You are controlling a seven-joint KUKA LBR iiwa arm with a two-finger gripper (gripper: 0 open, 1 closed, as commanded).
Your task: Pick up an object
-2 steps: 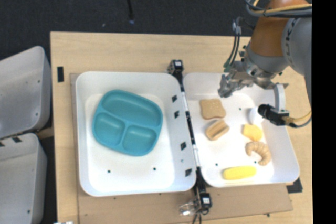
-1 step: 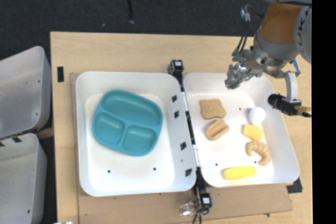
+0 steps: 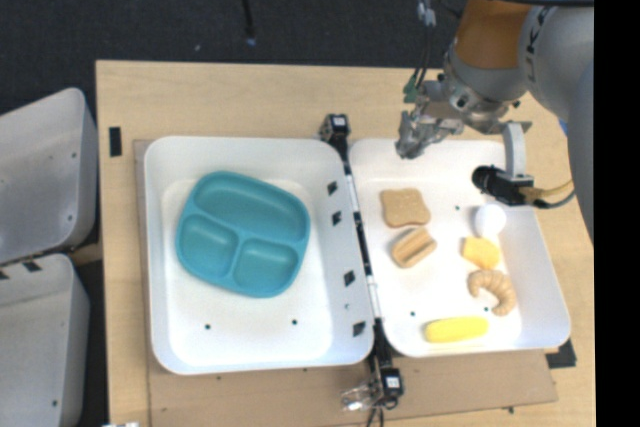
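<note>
Now your jaws (image 3: 412,147) hang over the right bin's (image 3: 545,315) far-left corner, nothing visibly between them; I cannot tell whether they are open or closed. Toast (image 3: 405,207), a roll (image 3: 412,247), a croissant (image 3: 493,290) and a yellow piece (image 3: 456,329) lie nearer the bin's middle and near edge. A teal plate (image 3: 242,233) sits in the left bin (image 3: 160,315).

A tan desk (image 3: 120,95) carries two shallow white bins side by side. The left bin (image 3: 160,315) holds a teal plate (image 3: 243,233) with three compartments, lying flat toward its upper left. Small black clips (image 3: 334,126) sit along the seam between the bins. White chairs (image 3: 40,165) stand left of the desk
</note>
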